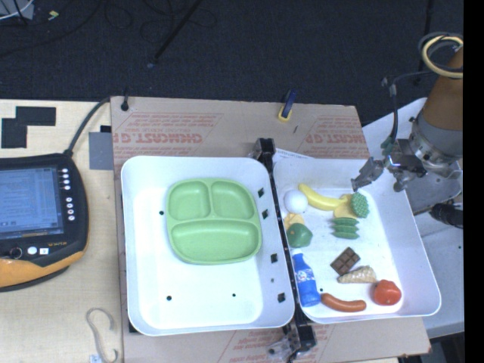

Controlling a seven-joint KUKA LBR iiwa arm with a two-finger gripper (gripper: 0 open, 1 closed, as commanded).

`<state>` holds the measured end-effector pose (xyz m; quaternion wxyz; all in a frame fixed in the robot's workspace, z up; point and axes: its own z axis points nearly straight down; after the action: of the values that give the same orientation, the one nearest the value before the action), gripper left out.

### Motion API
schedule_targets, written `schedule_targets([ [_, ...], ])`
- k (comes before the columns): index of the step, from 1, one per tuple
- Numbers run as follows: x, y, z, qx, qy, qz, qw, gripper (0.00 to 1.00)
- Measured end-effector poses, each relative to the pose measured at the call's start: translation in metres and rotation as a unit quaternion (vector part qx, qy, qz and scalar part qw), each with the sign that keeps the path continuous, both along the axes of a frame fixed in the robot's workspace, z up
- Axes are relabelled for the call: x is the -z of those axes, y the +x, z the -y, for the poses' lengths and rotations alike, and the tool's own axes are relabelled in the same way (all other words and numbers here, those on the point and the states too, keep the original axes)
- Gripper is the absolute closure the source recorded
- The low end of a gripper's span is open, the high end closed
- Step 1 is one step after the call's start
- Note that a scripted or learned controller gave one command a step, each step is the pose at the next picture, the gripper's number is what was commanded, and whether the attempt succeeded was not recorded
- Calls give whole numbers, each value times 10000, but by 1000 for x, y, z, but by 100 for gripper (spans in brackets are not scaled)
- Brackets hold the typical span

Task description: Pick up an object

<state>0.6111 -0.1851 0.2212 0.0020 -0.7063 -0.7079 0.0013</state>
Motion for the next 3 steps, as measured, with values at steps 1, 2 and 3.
schedule_targets([
  [1,0,0,0,0,4,-7,10000,0],
  [2,63,-8,-8,-4,15,-40,10000,0],
  [3,128,-3,-11,-16,14,-35,10000,0],
])
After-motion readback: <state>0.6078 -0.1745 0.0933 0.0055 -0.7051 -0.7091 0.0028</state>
